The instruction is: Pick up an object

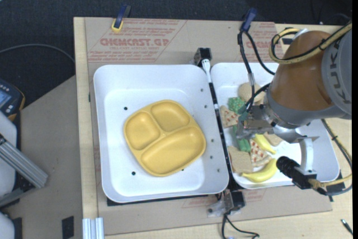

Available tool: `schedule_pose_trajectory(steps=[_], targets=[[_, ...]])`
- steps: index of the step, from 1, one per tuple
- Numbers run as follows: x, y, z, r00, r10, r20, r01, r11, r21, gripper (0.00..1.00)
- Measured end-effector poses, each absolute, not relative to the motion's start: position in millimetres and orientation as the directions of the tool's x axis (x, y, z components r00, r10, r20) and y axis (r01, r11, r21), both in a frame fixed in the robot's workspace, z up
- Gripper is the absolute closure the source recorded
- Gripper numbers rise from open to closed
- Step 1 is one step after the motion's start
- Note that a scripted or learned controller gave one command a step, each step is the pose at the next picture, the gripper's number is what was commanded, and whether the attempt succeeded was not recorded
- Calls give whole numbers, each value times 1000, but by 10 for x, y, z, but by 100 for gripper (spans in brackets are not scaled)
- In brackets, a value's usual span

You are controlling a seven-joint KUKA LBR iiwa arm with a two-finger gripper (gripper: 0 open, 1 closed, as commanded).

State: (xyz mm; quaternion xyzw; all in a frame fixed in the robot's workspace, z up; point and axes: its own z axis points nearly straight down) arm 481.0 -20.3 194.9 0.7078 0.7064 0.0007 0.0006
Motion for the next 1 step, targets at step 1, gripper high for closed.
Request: schedule_pose_trajectory(steps=[1], targets=[[4783,531,1836,-8,1000,4,1000,8,-4,100]])
